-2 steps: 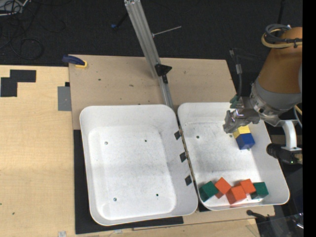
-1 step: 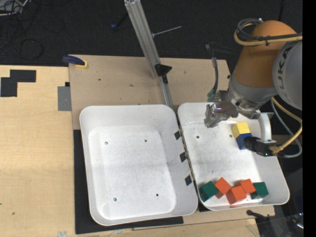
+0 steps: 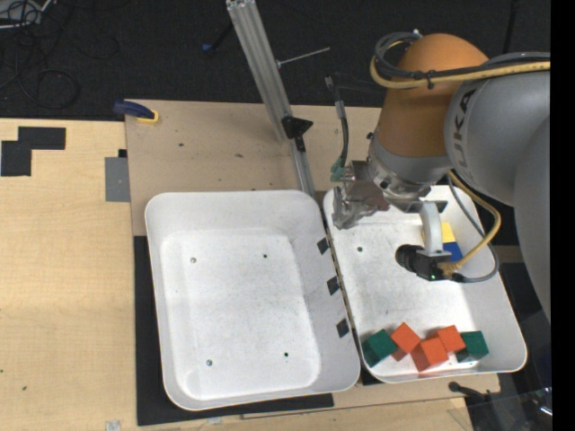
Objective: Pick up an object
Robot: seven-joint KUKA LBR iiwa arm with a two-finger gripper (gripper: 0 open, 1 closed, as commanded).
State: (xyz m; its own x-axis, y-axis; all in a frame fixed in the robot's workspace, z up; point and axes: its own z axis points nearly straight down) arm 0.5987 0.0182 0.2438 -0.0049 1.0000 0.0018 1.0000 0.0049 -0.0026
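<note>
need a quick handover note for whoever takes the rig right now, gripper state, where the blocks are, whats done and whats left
Gripper: low over the far left part of the right white plastic bin, near the divide between the bins. Nothing can be seen held in it.

Things: a cluster of small blocks lies in the near corner of the right bin: a dark green block, an orange-red block, two more orange-red blocks and a second green one. A yellow and blue piece sits near the arm's wrist, partly hidden.

Left white plastic bin: no blocks in it.

Done: no pick yet.
Left: move to the cluster, grasp one block, lift it.
</note>
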